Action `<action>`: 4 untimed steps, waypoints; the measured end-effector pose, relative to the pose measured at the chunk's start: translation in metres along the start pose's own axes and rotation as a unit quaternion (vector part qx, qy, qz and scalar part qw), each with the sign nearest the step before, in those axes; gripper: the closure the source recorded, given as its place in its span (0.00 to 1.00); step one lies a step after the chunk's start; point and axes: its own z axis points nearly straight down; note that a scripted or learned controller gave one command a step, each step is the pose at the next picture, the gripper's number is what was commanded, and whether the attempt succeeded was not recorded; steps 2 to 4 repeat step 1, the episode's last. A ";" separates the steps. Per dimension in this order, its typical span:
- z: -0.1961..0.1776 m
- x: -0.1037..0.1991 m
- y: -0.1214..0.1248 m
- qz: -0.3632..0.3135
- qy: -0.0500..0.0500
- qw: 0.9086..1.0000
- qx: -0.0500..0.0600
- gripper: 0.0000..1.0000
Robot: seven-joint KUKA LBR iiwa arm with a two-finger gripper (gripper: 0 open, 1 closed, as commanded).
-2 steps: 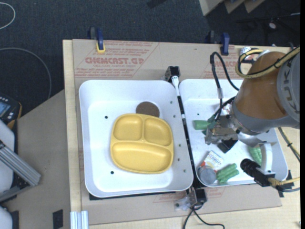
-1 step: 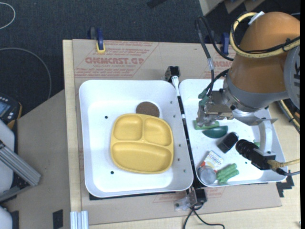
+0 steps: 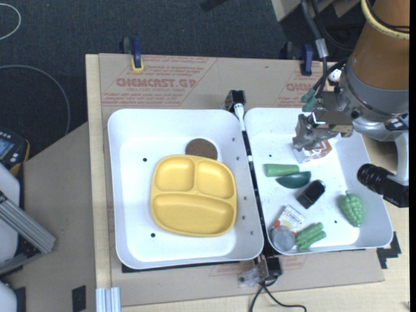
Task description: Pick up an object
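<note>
My gripper (image 3: 307, 142) hangs over the far part of the right bin (image 3: 370, 174), just above a small white and red packet (image 3: 318, 150) that lies partly under it. Nothing shows between its fingers. In the same bin lie a green pod (image 3: 281, 170), a dark teal wedge (image 3: 293, 180), a black block (image 3: 312, 193), a green bumpy fruit (image 3: 351, 209), a green pickle-like piece (image 3: 310, 235), a round silver lid (image 3: 283, 239) and a small printed packet (image 3: 291, 217).
The left bin (image 3: 127, 181) holds a yellow divided tray (image 3: 194, 195) and a brown disc (image 3: 201, 149) behind it. A black cylinder (image 3: 383, 182) juts in at the right bin's right rim. Blue clamps (image 3: 136, 52) hold the board's far edge.
</note>
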 end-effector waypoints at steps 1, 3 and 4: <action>-0.038 0.047 0.000 -0.001 0.000 1.000 0.003 1.00; -0.038 0.047 0.000 -0.001 0.000 1.000 0.003 1.00; -0.038 0.047 0.000 -0.001 0.000 1.000 0.003 1.00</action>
